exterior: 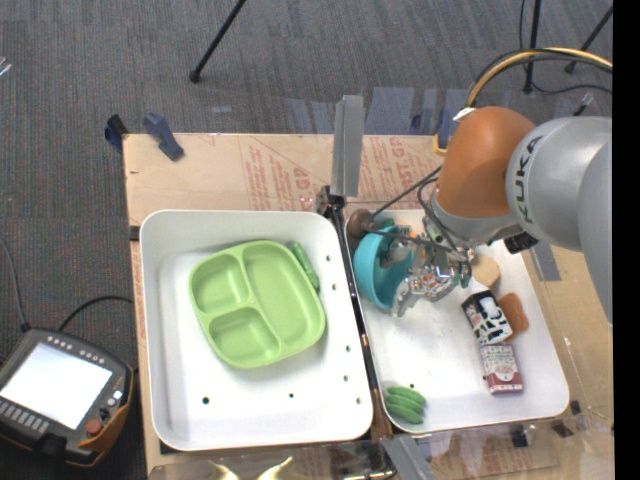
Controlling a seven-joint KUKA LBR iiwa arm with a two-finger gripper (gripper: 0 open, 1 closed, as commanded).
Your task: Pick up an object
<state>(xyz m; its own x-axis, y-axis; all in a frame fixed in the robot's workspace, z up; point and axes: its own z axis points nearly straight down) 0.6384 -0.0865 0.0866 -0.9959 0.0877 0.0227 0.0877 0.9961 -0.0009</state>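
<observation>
Just hand (420,293) beside teal bowl (372,268)

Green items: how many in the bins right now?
2. A green tray lies in the left bin; a small green pod sits at the right bin's near-left corner. The arm may hide others.

From my station I see a dark grey carpet floor (90,58) around the bench; thin black stand legs (222,28) cross it at the top, and a cable (15,288) runs along the left. The bench top (230,173) is brown board with red print; a handheld control pendant (60,393) lies on the floor at the lower left.
</observation>
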